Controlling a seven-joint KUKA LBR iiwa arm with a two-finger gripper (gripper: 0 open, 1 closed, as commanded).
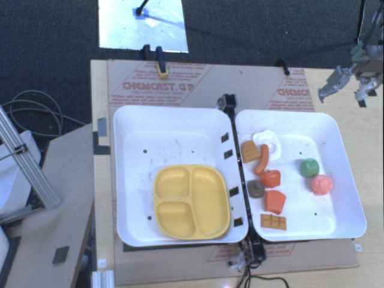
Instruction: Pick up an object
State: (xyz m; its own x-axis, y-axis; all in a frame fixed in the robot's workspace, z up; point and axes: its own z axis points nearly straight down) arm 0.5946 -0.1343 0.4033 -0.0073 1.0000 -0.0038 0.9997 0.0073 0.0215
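Observation:
The right bin (345,155) holds several toy foods. A white fried egg (267,141), an orange cracker (249,152) and a sausage (262,159) lie near its left wall. Below them sit a red pepper (271,177), a brown round piece (256,188), an orange wedge (275,201) and a small waffle (273,222). A green ball (309,167) and a pink ball (321,185) rest toward the right. My gripper (347,92) hovers high beyond the bin's far right corner, open, with nothing between its fingers.
In the left bin (129,161), a yellow divided plate (192,200) lies near the front. Black clips line the wall shared by the two bins. A shiny metal sheet (143,17) lies on the floor at the back.

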